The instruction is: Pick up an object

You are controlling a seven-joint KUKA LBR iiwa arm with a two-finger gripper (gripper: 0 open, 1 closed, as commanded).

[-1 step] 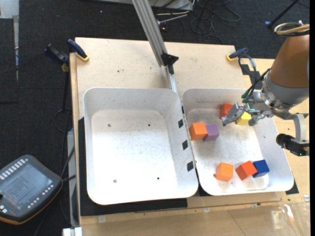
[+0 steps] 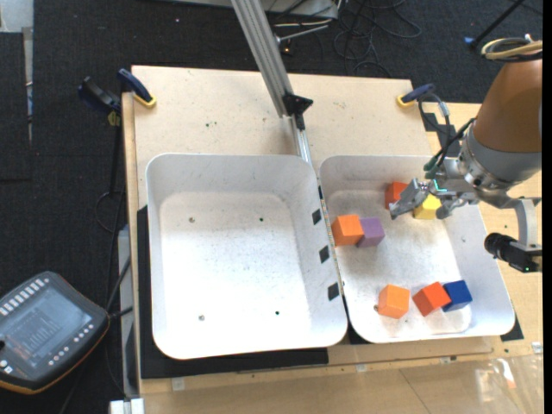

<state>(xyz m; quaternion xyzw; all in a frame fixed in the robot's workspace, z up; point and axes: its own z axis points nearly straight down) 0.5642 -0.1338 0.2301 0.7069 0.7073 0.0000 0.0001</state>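
Observation:
My gripper (image 2: 414, 202) hangs low over the back of the right bin (image 2: 483, 257). A yellow cube (image 2: 427, 210) shows just under it on its right side, partly hidden by the gripper body. An orange-red cube (image 2: 396, 192) lies right beside the gripper on its left. Whether either cube is gripped cannot be told from this angle. An orange cube (image 2: 348, 228) and a purple cube (image 2: 372, 230) sit touching each other near the bin's left wall. Along the front lie an orange cube (image 2: 393, 301), a red cube (image 2: 430, 298) and a blue cube (image 2: 457, 293).
The left bin (image 2: 172, 231) stands beside the right one, their walls meeting at the middle. A slanted metal pole (image 2: 263, 46) crosses the back of the bench. Blue clamps (image 2: 131, 83) hold the far corners. A pendant (image 2: 43, 326) lies at the front left.

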